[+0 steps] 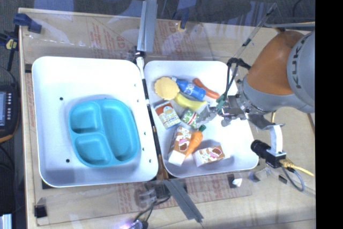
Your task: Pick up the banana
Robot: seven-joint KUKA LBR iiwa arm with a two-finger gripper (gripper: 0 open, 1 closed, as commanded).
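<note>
The banana (188,102) is a short yellow piece lying in the middle of the right bin (236,155). It is partly tucked under a blue bottle (192,89), with a small green can (189,117) at its lower edge. My gripper (214,112) hangs low over the bin just right of the banana's right end, close to it. The grey arm with its orange band (273,69) reaches in from the right.
The right bin also holds a yellow lemon (165,87), a red-orange chili (207,88), a carrot (193,140) and three small cartons (168,114) (180,146) (209,154). A blue divided tray (103,132) lies in the left bin (48,78).
</note>
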